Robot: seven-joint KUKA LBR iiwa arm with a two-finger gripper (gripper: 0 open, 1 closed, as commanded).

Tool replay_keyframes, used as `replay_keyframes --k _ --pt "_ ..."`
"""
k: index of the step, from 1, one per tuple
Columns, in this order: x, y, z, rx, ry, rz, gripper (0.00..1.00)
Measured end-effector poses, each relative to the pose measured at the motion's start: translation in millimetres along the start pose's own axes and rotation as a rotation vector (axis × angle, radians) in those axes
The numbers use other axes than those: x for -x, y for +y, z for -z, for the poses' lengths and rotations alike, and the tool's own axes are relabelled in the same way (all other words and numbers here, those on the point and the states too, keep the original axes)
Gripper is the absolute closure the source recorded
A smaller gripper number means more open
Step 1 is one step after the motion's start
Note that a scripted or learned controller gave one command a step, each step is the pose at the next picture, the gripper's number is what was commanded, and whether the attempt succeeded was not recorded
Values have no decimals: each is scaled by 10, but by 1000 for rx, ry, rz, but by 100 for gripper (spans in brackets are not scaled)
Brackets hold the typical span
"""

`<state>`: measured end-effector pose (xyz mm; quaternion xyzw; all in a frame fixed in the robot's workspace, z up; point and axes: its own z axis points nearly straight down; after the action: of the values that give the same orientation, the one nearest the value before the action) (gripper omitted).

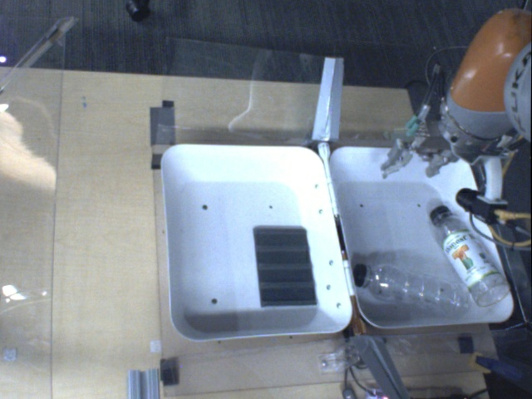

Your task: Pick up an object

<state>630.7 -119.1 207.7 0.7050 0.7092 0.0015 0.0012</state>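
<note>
White plastic bins sit side by side at centre frame on a pale wood bench [91, 248]; left bin [191, 223] holds a black ribbed block [285, 266], lying flat in its lower-middle area, long axis running top to bottom; right bin [374, 214] holds two clear plastic bottles. Bottle w/ label [465, 256] lies on its side along the bin's right wall, dark cap toward upper left, label showing white, green and orange; second clear bottle [407, 283] lies along the lower wall, dark cap toward the left, near the divider between bins; the two bottles' bases come close together at the bin's lower right corner. Grey arm w/ orange band [490, 61] enters at upper right of frame; gripper [416, 160] hangs over the upper edge of the right bin, its two fingers spread apart w/ nothing between them, well apart from both bottles. Clear acrylic sheet [33, 181] covers the left part of the bench, w/ bright reflections; a grey strip [328, 98] runs up from the junction of the bins toward the top of frame; dark floor [249, 7] fills the top; cables [499, 214] trail at right edge beside the labelled bottle.
</note>
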Motion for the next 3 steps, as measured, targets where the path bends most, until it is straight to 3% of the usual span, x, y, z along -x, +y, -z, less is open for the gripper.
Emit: replay_keyframes --k 1,2,3 --pt "55 -120 533 4 -2 161 0" --pt "763 -763 62 1 -2 196 0" --pt "860 -504 -1187 9 -5 222 0"
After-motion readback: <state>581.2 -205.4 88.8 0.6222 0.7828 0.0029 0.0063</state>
